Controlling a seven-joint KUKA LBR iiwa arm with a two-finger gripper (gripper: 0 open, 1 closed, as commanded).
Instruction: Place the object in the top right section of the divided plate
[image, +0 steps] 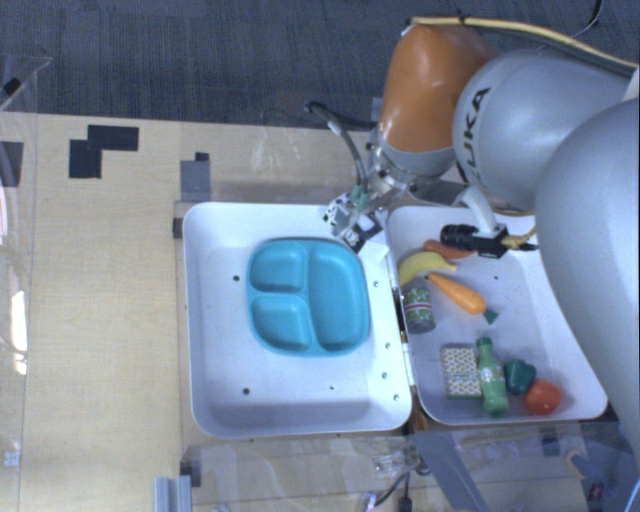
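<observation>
The blue divided plate (308, 297) lies in the left white bin (225, 380), with two small sections on its left and one large section on its right. All of its sections are bare. My gripper (350, 216) hangs over the far right corner of that bin, just beyond the plate's top right edge. I cannot make out anything held at its tip. In the right bin (560, 330) lie a banana (422, 264), a carrot (459, 293) and a small can (418, 309).
Toward the right bin's front are a patterned box (459, 370), a green bottle (490, 376), a teal item (519, 375) and a red ball-like fruit (542, 397). The big grey arm (560, 130) overhangs the right bin's far side.
</observation>
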